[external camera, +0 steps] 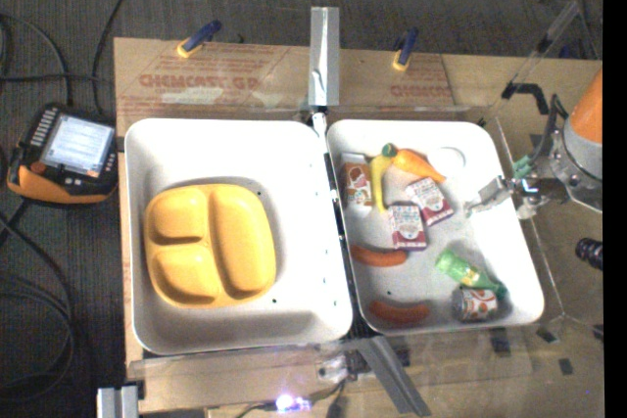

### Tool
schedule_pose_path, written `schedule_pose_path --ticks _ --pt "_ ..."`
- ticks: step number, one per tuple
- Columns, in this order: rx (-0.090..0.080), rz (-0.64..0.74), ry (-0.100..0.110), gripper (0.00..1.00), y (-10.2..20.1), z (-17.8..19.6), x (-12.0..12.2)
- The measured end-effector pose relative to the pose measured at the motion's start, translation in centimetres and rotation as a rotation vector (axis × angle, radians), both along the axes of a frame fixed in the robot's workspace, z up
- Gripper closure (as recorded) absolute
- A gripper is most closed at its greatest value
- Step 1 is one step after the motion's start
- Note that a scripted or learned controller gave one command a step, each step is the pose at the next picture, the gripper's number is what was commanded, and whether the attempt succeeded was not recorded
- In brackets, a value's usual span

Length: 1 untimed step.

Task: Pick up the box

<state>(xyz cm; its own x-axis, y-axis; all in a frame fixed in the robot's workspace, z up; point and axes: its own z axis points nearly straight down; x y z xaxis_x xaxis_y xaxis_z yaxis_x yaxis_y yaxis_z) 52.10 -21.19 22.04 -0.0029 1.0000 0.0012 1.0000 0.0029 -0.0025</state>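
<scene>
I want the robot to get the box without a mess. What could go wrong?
Two things might trip it up. The box lies pressed between another box and a banana, so the gripper could grab the wrong one or knock a neighbour. A sausage also lies just below the box, so the fingers may have little room to slide down beside it and could slip off.

A yellow divided tray [210, 242] lies in the left bin [137, 210].
</scene>
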Motion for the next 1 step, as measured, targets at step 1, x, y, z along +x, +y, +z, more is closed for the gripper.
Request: schedule_pose_path --ticks 1 --pt "0.0 -0.051 0.0 0.0 -0.15 -1.19 3.4"
